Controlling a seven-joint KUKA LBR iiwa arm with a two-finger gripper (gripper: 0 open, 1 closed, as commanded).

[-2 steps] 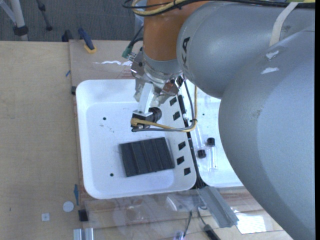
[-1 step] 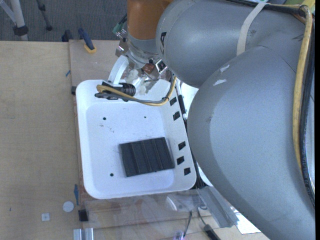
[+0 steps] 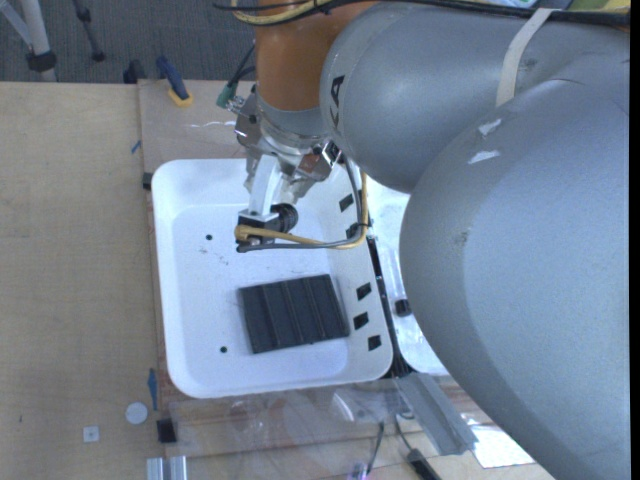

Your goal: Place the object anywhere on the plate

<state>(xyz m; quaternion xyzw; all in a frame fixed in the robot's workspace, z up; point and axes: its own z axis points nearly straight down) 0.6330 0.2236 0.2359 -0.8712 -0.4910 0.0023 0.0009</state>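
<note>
Camera view: the gripper [image 3: 272, 196] hangs over the white bin [image 3: 195, 298], just past the far edge of the dark ribbed slab [image 3: 293, 313], likely the plate. Parted or clamped on anything? Can't tell. Looks like the placing step: next, descend over the slab and let go.

Bin [image 3: 163, 298]: white plastic, smooth, glossy, soft highlights along rim.
Slab [image 3: 293, 313] inside bin: dark grey, matt, ribbed top; plastic or rubber, cannot tell.
Bench [image 3: 70, 268] left of bin: pale wood board, matt, faint grain.
Arm [image 3: 520, 218] right of bin: grey shell, smooth, satin sheen.
Band [image 3: 290, 38] above bin: orange, smooth, glossy.
Floor [image 3: 130, 18] beyond bin: grey carpet, rough, matt.
Sheet [image 3: 290, 418] at bin's near edge: clear, glossy, plastic look.
</note>
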